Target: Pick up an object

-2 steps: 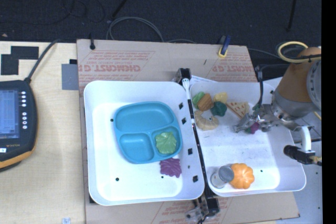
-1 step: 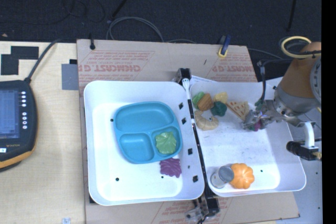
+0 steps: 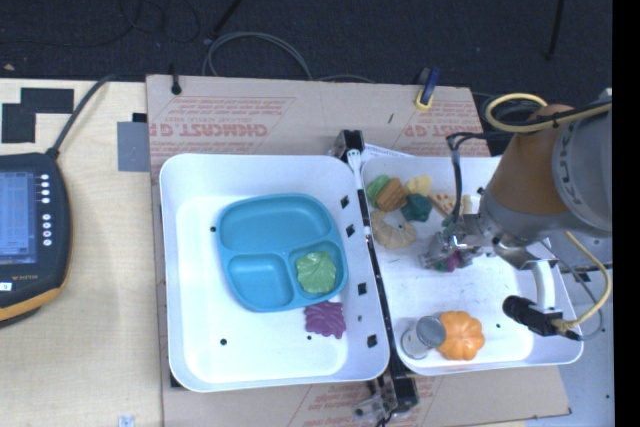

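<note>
My pendant [image 3: 25,225] lies at the far left, cut off by the frame edge. The cardboard [image 3: 250,120] under both bins comes next, with a small blue and yellow item [image 3: 428,87] at its far edge that is too small to name.

The left bin [image 3: 190,315] holds a blue tray [image 3: 265,250] with three compartments. A green leaf [image 3: 316,272] fills its small compartment at the near right; the other two are bare. A purple leaf [image 3: 325,319] lies on the bin floor just beside the tray's near right corner, outside it.

The right bin [image 3: 430,290] has a crowd of small toys in its far left corner: a green one [image 3: 379,189] touching a brown one [image 3: 391,196], a yellow one [image 3: 420,185] behind, and a teal one [image 3: 417,208] beside them. A beige disc [image 3: 393,233] lies just in front of that group. Near the front wall a grey can [image 3: 430,335] touches an orange pumpkin [image 3: 461,335].

My gripper [image 3: 445,253] is down in the middle of the right bin, and a magenta bit [image 3: 450,262] shows right at it, perhaps with some green on it. The spot is dark and cluttered, so I cannot tell whether the gripper is clenched, released, or grasping that bit. My arm [image 3: 535,180] covers the bin's far right part.
</note>
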### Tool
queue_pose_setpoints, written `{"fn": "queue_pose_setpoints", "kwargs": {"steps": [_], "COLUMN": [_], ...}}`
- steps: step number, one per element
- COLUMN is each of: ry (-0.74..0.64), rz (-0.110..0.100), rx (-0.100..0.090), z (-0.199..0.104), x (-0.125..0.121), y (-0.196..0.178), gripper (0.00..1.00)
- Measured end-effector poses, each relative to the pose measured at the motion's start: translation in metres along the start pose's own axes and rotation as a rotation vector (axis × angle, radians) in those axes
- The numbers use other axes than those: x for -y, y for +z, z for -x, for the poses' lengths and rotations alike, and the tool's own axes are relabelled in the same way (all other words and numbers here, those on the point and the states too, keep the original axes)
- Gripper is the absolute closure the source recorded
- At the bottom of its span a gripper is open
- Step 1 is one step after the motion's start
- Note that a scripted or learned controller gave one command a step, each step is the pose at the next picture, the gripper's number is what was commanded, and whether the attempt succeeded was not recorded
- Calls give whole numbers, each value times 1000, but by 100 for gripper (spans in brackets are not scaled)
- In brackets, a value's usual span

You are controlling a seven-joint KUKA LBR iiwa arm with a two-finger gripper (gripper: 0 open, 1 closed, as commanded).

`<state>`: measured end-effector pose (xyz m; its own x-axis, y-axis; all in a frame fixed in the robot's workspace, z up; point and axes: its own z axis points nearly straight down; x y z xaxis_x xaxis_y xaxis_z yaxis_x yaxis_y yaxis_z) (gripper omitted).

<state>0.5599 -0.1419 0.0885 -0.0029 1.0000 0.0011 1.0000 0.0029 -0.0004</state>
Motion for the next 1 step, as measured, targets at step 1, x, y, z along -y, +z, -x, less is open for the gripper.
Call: {"fn": "queue_pose_setpoints", "kwargs": {"steps": [1], "ry": [-3], "rz": [6], "rx": [-1], "z": [-66], "x": [21], "y": [-127], "gripper": [100]}}
